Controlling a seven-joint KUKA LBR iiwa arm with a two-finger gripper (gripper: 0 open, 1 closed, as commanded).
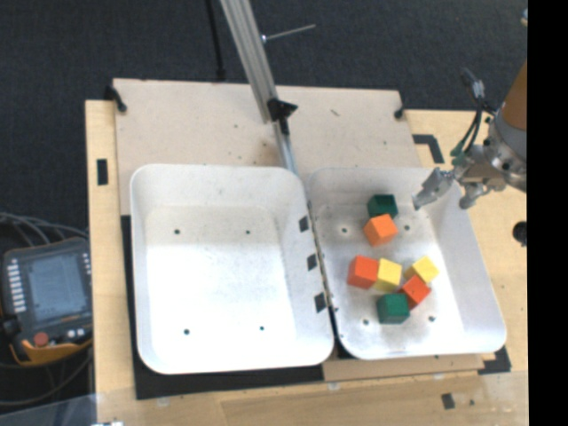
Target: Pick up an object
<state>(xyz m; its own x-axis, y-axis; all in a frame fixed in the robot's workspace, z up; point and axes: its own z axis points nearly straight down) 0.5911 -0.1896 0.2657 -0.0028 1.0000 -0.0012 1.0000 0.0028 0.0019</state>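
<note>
Gripper (pixel 448 187) fingers are seen spread apart, with nothing between them, over the top right edge of the right bin (pixel 470 264). Blocks (pixel 390 273) are packed close inside it. Two may be bumped, or the small yellow block (pixel 425 269) may slip.

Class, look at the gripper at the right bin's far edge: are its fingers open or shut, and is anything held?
Open. The gripper has its two fingers spread apart with a gap between them, and nothing sits in it.
</note>
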